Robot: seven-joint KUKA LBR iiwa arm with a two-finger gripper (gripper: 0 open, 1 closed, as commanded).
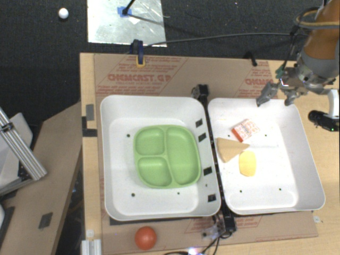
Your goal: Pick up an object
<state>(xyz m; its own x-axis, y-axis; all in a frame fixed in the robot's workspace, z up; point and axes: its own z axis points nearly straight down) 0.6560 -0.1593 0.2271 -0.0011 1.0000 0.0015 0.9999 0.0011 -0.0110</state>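
Observation:
In the right bin (297, 195) lie a small red and white packet (245, 129), a tan wedge (230, 149) and a yellow oval piece (247, 163), close together left of the bin's middle. My gripper (278, 96) hangs over the bin's far right rim, well up and right of those objects. Its two dark fingers (265, 95) are spread apart with nothing between them.
The left bin (114, 195) holds a green divided tray (167, 155). An orange ball (145, 237) rests on the bench in front of the left bin. A black clamp (201, 92) sits between the bins at the back. A cable crosses the bench behind.

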